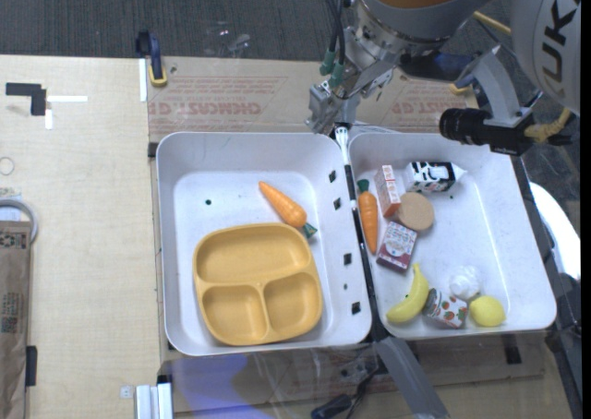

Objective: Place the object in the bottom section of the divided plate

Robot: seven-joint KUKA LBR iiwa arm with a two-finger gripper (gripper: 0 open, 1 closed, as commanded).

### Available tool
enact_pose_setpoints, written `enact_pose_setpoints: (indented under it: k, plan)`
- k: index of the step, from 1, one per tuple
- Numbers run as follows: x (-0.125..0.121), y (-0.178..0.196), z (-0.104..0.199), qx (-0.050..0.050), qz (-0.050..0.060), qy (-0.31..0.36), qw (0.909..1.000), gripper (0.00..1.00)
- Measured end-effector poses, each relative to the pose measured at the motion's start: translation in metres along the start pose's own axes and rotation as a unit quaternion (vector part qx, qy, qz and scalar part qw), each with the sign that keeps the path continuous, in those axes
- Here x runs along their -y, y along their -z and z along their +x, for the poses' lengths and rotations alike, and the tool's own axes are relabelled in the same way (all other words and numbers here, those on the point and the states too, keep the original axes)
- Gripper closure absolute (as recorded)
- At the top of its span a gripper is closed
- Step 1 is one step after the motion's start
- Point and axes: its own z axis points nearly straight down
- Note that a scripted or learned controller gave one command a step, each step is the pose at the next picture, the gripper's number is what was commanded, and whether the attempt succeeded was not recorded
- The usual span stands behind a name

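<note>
A yellow divided plate [198, 271] lies in the near half of the left bin [175, 186], with one large section at the far side and two small ones at the near side; all three are bare. An orange carrot [283, 205] lies on the bin floor just beyond the plate's far right corner, its green end touching the rim. My gripper [326, 114] hangs above the far edge where the two bins meet, well apart from the carrot and the plate.
The right bin [517, 223] holds a second carrot [368, 220], a cow-patterned carton [432, 174], a small box [390, 185], a round biscuit [416, 212], a red packet [397, 247], a banana [412, 296], a can [446, 309] and a lemon [487, 312].
</note>
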Motion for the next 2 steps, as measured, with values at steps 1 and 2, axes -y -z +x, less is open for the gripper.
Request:
enact_pose_setpoints:
  k: [1,2]
  plan:
    - [-0.044,-0.162,0.029,-0.002,-0.001,0.135,0.9909,1.0]
    - [-0.021,-0.059,0.067,-0.001,-0.003,0.268,0.9633,1.0]
